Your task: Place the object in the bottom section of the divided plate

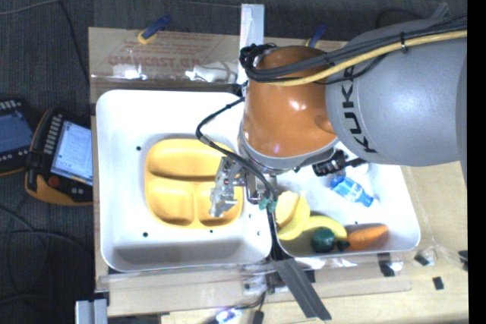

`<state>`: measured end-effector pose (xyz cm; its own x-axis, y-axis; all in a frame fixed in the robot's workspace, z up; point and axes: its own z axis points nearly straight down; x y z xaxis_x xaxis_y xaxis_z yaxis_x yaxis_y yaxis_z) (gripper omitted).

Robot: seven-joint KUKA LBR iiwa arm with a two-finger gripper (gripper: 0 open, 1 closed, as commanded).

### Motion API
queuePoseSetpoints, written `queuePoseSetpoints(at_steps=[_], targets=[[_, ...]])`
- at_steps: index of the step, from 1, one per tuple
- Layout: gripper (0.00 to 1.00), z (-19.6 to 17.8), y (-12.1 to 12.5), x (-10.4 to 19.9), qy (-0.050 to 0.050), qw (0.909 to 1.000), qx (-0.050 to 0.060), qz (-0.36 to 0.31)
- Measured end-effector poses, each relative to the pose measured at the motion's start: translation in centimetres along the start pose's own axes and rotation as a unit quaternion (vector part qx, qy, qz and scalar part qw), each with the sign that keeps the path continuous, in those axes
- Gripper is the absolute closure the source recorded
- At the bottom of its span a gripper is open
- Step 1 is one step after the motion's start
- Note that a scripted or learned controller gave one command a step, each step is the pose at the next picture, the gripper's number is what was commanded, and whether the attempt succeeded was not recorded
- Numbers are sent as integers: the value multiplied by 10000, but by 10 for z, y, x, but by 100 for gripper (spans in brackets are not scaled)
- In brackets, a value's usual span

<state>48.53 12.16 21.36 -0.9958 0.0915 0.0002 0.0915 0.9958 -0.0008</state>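
The grey arm (410,99) reaches in from the right, its orange band (287,108) just above the wrist. The pincer (225,197) points downward, hanging low at the arm's left end.

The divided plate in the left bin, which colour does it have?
Yellow. The divided plate shows clearly in the camera view, lying in the left bin.

One fixed camera is looking down at a slant — taking in both white bins (114,163) and the arm (395,102) entering from the right.
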Motion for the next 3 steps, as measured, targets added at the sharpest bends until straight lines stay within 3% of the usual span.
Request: queuePoseSetpoints(at_steps=[1,2,3], targets=[[100,-7,-64,-6,-2,9996,2,-299],[100,31,-127,-11,9,9937,-1,-1121],[100,31,-150,-89,-8,9765,-10,-2154]])
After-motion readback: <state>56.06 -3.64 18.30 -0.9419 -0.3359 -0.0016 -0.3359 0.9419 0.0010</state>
